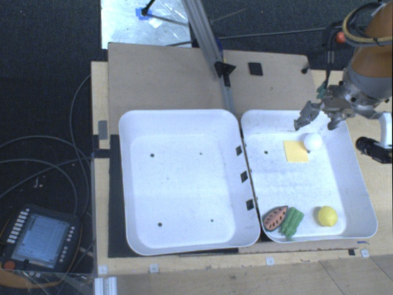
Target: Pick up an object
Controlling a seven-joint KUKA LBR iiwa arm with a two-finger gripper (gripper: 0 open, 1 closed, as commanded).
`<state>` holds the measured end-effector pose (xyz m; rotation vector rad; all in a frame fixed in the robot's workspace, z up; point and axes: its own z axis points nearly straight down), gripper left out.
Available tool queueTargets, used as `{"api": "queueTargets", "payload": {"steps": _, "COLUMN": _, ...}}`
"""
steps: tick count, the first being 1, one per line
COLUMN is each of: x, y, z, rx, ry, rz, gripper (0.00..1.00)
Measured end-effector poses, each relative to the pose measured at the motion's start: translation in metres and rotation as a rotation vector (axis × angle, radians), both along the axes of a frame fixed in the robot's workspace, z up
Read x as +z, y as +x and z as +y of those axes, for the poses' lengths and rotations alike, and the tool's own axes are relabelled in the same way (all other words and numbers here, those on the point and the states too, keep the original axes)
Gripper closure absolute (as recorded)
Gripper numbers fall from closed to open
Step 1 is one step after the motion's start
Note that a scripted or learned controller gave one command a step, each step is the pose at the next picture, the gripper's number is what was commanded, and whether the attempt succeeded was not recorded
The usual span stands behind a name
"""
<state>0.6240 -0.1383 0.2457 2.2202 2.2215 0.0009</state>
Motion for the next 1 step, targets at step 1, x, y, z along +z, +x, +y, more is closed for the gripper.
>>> {"api": "queueTargets", "payload": {"steps": 1, "x": -0.0641, "y": -0.0668, "z": -0.0091, "rx": -0.003, "ry": 0.001, "rz": 0.006, "gripper": 0.0}}
